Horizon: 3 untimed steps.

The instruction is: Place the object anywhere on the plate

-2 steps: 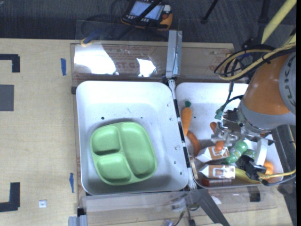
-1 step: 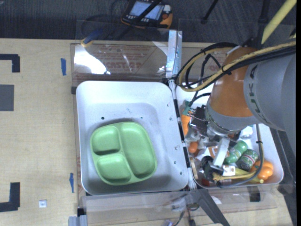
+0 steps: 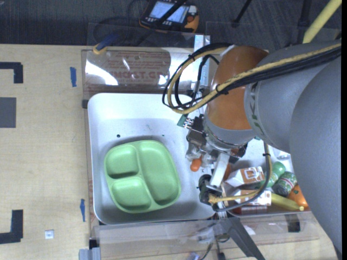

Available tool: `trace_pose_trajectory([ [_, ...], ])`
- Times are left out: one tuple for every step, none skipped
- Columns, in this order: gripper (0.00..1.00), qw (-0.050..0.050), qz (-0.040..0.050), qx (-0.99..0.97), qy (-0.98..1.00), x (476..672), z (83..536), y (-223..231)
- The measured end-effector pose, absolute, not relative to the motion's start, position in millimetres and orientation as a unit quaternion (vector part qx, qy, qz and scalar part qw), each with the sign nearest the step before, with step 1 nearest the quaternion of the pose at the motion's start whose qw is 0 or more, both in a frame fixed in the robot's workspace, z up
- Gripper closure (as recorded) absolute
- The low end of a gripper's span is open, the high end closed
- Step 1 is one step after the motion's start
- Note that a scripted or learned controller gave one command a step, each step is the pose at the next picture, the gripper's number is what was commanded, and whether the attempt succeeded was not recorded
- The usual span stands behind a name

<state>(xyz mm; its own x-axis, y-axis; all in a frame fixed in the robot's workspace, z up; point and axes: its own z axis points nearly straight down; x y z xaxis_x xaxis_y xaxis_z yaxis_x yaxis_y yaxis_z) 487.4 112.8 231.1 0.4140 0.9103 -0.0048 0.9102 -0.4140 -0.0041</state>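
Since the wrist hides most of the gripper [image 3: 198, 151], I cannot tell whether it is clenched or released, and that is the first thing to settle. It hangs low at the right edge of the left bin [image 3: 124, 118], near the plate [image 3: 142, 175] but not over it. A small orange piece [image 3: 194, 166] shows just under it. I judge this to be the object, though it is not clear whether it is gripped or merely lies on the bin floor. A carton [image 3: 252, 175] and a green item [image 3: 284, 184] lie further right beneath the arm [image 3: 293, 91], well apart from the plate. The plate sits flat, with three bare compartments, and any of them will serve. If the piece is in hand, the step is the carry. The arm should rise enough to clear the plate's raised rim and travel left until the piece is above a compartment rather than a ridge. It should then come down close before letting go, since so small a thing may bounce or roll out. The compartment nearest the gripper makes the shortest trip. If nothing is gripped, the arm should close on the piece squarely first, well clear of the bin wall.
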Motion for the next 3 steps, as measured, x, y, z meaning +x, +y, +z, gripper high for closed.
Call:
trace_pose_trajectory([
  [1.0,0.002,0.0043,-0.765,-0.645,495.8,177.9,150.4],
  [1.0,0.0,0.0028,-0.795,-0.606,484.8,206.0,166.5],
  [1.0,0.0,0.0026,-0.841,-0.542,478.5,215.7,173.6],
])
